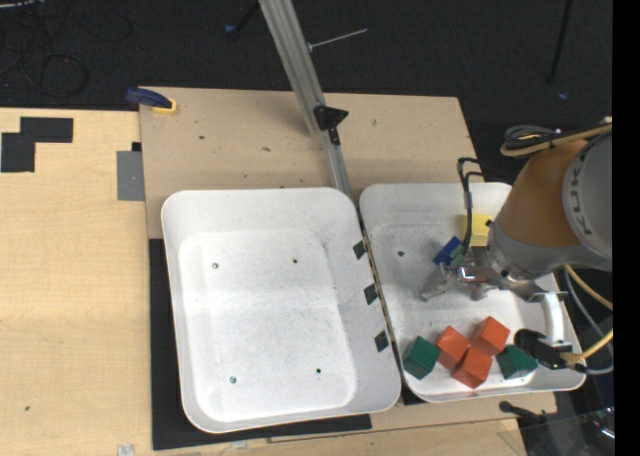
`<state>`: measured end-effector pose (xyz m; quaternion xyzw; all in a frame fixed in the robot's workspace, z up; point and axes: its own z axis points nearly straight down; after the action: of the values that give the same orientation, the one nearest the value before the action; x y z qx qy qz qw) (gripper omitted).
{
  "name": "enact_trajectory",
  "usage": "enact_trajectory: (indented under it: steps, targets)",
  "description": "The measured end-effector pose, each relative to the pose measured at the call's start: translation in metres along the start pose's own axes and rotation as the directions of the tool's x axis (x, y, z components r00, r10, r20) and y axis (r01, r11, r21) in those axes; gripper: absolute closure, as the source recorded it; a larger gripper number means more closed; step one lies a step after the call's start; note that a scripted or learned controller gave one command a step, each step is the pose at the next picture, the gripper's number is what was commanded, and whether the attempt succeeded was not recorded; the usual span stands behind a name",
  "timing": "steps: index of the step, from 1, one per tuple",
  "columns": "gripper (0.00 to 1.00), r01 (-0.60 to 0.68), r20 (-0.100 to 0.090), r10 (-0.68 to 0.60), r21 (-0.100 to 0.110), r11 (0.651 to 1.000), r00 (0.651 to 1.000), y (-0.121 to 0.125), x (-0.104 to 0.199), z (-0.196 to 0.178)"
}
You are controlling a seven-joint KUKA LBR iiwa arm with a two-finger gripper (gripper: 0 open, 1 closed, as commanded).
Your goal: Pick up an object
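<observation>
Blocks, orange [470, 349] and green [421, 356], cluster at the lower edge of the right bin [400, 219], below the gripper [448, 279], which hangs mid-bin at right of frame; whether its jaws are spread I cannot tell.

camera view | fixed overhead | slanted down | both bins [270, 206]

The arm [560, 209] is showing a broad orange band above the wrist, with a grey, ribbed-looking segment beside it at the picture's right. A black cable [466, 184] is looping along its upper side. Pale, silvery metal hardware is making up the gripper [440, 284] end, carrying a small blue part.
</observation>
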<state>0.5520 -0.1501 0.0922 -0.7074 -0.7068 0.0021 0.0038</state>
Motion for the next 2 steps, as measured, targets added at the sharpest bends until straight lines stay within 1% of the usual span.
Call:
enact_trajectory:
  steps: [1,2]
  targets:
    - [0.00,-0.006,0.001,0.006,-0.006,1.000,1.000,0.0001,-0.0009,0.0000]
    - [1.00,-0.012,0.000,0.012,-0.004,1.000,1.000,-0.0004,-0.0016,-0.0098]
